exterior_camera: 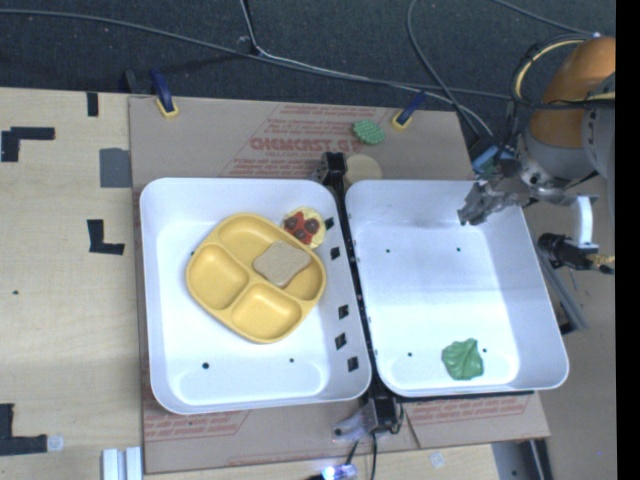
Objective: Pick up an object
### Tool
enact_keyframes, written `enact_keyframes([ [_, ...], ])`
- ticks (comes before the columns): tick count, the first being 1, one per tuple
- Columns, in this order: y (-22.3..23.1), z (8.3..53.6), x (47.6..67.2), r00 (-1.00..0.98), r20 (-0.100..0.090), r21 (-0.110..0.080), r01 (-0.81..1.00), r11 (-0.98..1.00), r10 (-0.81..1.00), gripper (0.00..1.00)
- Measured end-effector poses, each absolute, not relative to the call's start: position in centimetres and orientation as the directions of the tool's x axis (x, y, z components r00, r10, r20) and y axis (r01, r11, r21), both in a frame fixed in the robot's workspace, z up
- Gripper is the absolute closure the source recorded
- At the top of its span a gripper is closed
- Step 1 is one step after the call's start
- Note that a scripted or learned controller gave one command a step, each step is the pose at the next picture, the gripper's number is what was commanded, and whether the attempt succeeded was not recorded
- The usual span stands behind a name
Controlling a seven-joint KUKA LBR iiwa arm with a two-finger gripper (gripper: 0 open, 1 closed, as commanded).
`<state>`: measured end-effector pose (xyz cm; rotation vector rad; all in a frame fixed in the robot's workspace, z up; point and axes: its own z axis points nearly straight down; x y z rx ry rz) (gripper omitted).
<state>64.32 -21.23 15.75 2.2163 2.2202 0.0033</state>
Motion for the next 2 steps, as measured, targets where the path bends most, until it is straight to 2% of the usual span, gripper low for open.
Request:
enact_keyframes([
  [2, -21.8, 26.8, 62.7, -0.001, -0.002, 0.005, 1.0, 0.001, 1.0, 1.0],
])
